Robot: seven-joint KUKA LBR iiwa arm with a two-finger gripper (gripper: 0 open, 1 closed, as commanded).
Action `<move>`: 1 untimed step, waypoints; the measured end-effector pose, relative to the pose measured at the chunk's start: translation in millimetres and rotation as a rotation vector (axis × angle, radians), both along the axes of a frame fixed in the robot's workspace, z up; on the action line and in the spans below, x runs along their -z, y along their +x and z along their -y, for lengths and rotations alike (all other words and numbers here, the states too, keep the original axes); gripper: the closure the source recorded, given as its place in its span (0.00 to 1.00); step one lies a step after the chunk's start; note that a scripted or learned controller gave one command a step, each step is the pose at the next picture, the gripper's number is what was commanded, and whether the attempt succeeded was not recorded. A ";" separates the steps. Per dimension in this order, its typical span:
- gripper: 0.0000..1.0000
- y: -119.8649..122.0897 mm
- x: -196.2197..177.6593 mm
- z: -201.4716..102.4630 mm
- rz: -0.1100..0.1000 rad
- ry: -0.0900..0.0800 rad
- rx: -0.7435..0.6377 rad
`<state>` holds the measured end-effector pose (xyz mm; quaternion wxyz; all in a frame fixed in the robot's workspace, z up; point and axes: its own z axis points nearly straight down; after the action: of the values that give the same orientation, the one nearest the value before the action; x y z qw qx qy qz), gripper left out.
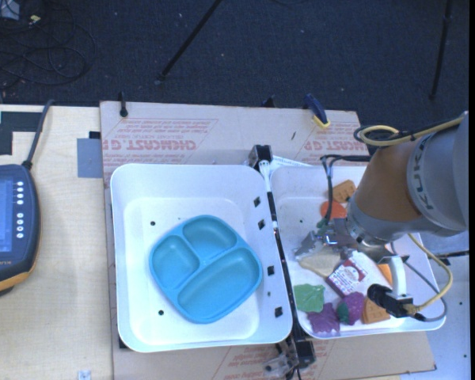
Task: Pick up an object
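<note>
My gripper (321,242) reaches down into the right bin (297,190), its metal fingers low over a beige flat piece (321,264) near the bin's middle. The arm's orange band and grey wrist cover much of that bin. Around the gripper lie small toys: an orange piece (344,189) at the back, a red bit (328,209) beside it, a red-and-white packet (347,278), a green block (308,298), a purple cluster (326,320) and an orange wedge (374,313). I see nothing between the fingers, and whether they are apart is unclear.
The left bin (134,188) holds a blue divided plate (206,268). A black divider with clips (267,220) runs between the bins. A tablet-like pendant (4,220) lies on the bench at far left. Cables trail across the right bin's front corner (416,307).
</note>
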<state>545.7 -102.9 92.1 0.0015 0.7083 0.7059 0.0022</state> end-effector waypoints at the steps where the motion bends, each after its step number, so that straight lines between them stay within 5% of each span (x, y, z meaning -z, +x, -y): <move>1: 0.00 98.9 3.3 23.1 0.001 -0.004 -0.008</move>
<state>644.6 -126.0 88.8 0.0033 0.7056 0.7086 0.0014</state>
